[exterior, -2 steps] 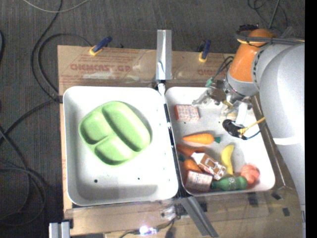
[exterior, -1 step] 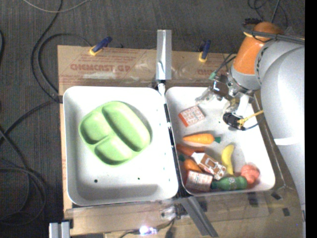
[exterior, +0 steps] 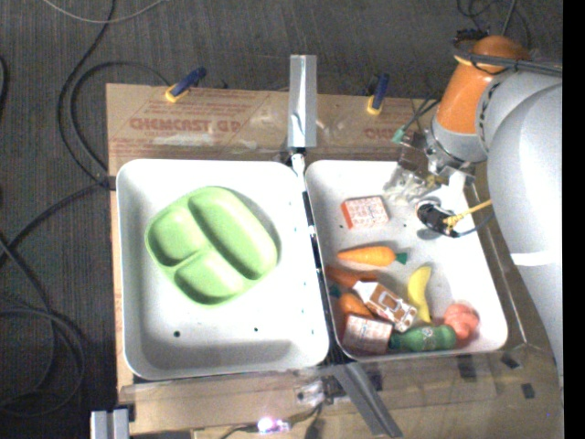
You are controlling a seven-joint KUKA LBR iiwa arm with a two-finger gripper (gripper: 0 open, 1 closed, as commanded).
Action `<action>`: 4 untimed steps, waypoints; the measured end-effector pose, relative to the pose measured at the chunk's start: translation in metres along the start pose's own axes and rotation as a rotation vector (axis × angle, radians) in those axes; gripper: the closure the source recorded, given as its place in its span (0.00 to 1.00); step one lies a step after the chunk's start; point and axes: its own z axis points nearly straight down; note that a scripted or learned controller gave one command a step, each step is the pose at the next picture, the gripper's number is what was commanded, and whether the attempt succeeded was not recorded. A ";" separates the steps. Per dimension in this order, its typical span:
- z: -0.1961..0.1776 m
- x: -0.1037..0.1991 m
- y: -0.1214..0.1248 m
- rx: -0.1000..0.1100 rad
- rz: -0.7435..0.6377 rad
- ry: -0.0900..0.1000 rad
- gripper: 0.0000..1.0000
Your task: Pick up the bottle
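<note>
Crowding is the main risk. What looks like the bottle [exterior: 425,338], dark green and lying on its side, sits at the near edge of the right bin [exterior: 462,263]. It lies close between a brown can [exterior: 366,333] and a pink thing [exterior: 462,318], with a banana [exterior: 419,291] just beyond. A descent could pinch a neighbour or roll the bottle against the wall. The gripper [exterior: 413,181] hangs over that bin's far right corner, well apart from it; I cannot tell whether it is wide or narrow. The left bin [exterior: 155,337] holds a green divided tray [exterior: 212,243]. Both bins rest on a brown desk [exterior: 210,122] over dark carpet [exterior: 228,16] strewn with cables.
</note>
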 end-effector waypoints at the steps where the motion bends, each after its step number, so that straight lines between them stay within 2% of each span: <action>1: -0.001 0.003 -0.001 0.007 -0.002 0.004 0.00; 2: 0.018 0.033 -0.085 -0.031 -0.023 -0.002 0.00; 3: 0.023 -0.006 -0.022 -0.024 -0.063 -0.007 0.00; 4: 0.022 -0.033 -0.001 -0.018 -0.014 -0.002 0.00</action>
